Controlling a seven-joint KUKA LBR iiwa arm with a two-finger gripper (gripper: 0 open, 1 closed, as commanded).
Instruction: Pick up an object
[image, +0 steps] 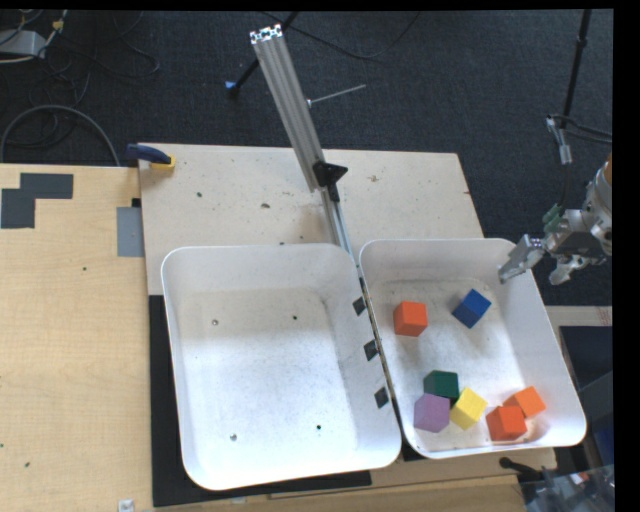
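The right bin (548, 338) holds several cubes: an orange one (410, 318), a blue one (471, 307), a green one (441, 384), a purple one (432, 412), a yellow one (468, 408) and two more orange ones (506, 422) (529, 401) near the front right corner. My gripper (541, 263) hangs over that bin's far right rim, up and to the right of the blue cube. It is open, with nothing between its fingers.
The left bin (185, 330) lies beside the right one, with a black-clipped divider (368, 345) between them. A slanted aluminium rail (296, 110) rises behind the bins. A blue and yellow clamp (150, 156) sits at the board's far left corner.
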